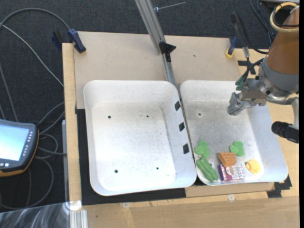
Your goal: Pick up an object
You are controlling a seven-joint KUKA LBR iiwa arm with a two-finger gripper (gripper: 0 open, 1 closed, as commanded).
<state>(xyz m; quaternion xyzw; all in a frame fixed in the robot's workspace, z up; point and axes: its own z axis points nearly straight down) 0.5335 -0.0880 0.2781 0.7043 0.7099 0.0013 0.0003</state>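
My gripper point(234, 107) hangs over the upper middle of the right bin point(211, 91), well above the objects. Nothing shows between its fingers. Along the bin's near edge lie small toys: a green leafy piece point(202, 148), a long green piece point(207, 169), another green piece point(237, 147), an orange waffle-like block point(226, 158), a purple and white packet point(231, 173) and a yellow piece point(253, 166).
The left bin point(95, 99) sits beside the right one, split off by a slanted metal rail point(166, 65). Blue clamps point(76, 39) hold the board's far corners. A teach pendant point(14, 144) and cables lie off the bench to the left.
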